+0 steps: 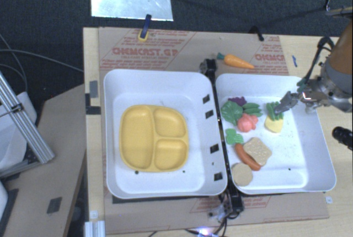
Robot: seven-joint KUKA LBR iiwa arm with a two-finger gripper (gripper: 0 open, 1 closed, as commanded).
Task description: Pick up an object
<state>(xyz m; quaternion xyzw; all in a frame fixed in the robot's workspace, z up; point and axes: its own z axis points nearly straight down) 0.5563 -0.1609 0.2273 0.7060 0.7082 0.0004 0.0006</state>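
The right bin (314,170) holds several toy foods. A yellow piece with a green leafy top (273,121) lies near the bin's middle. To its left are a green leafy piece (231,111), purple grapes (238,101) and a pink-red piece (247,123). Lower down lie a bread slice (257,150), an orange-red sausage shape (247,157) and a round tan disc (241,174). My gripper (285,104) reaches in from the right, low over the bin, its tip just above and right of the yellow piece's green top. I see nothing held in it.
The left bin (118,87) holds a yellow compartment plate (153,138). A toy carrot (237,61) lies on the cardboard behind the right bin. A black divider (218,120) runs between the bins. A metal frame (22,120) stands at the far left.
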